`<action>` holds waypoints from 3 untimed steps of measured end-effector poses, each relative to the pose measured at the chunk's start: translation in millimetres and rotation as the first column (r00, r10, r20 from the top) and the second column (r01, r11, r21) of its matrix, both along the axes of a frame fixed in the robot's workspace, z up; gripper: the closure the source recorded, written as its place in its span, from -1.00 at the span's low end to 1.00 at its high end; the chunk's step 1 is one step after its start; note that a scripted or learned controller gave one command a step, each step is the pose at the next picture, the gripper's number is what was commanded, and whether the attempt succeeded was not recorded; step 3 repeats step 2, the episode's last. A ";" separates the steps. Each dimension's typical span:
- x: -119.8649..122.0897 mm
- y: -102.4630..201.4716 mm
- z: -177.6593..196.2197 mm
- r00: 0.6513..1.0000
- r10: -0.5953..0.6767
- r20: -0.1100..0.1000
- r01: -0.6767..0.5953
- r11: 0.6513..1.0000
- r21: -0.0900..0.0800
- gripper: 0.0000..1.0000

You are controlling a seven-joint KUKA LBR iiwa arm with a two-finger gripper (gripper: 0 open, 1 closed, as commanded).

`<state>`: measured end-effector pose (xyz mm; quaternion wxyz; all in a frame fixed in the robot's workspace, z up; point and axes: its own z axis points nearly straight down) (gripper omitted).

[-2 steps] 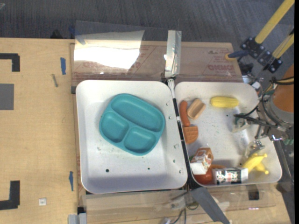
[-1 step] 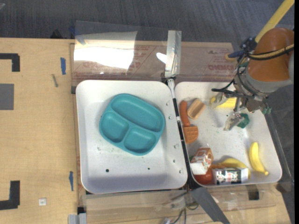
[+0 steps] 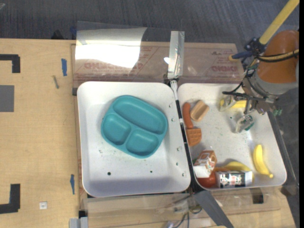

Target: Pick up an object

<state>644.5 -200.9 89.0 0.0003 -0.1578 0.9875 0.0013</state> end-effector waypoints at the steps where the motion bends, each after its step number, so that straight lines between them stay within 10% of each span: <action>1: 23.6 26.7 0.4 0.980 -0.201 0.003 0.201 0.980 -0.004 -1.00; 2: 27.9 27.5 14.7 0.979 -0.203 0.022 0.203 0.979 0.000 1.00; 3: 27.9 27.5 14.7 0.979 -0.203 0.022 0.203 0.979 0.000 1.00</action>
